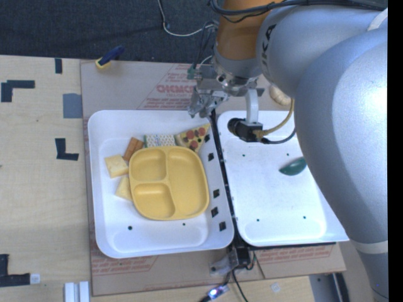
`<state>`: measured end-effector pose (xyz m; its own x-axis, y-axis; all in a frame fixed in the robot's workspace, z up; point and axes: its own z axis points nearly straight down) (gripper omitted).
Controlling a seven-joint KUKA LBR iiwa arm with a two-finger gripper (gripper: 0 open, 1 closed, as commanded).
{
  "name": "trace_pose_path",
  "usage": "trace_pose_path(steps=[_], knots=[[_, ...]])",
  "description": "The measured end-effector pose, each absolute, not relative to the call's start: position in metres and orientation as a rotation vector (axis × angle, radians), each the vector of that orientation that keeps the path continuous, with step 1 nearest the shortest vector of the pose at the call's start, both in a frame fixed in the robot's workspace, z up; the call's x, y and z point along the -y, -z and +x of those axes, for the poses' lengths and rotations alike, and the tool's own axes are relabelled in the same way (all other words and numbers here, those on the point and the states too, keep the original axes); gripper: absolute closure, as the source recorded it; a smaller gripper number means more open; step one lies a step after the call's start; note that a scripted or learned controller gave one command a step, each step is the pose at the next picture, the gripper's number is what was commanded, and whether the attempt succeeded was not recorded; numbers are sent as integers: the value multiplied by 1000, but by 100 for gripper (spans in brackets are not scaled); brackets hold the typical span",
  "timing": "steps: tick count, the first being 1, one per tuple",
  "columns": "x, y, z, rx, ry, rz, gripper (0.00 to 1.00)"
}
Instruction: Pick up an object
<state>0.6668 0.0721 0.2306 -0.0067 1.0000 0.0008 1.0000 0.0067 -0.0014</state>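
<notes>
Two-finger pincer (203, 106) hung over far rim of left white plastic bin (101, 181), nothing visibly between fingers; spread or pressed together, cannot tell. Yellow divided plastic plate (169, 182) lay flat mid-bin, probable target.

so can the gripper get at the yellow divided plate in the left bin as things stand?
Probably yes. The yellow divided plate lies face up in the left bin with nothing on top of it, and the gripper sits just beyond that bin's far right corner.

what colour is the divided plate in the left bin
Yellow. The divided plate shows clearly in the camera view.
</notes>
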Motion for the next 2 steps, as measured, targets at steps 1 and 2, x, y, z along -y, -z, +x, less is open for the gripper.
trace_pose_path(steps=[1, 2], knots=[[-102, -213, 658, 2224, -5, -2216, 100], [-97, -215, 653, 2223, -4, -2219, 100]])
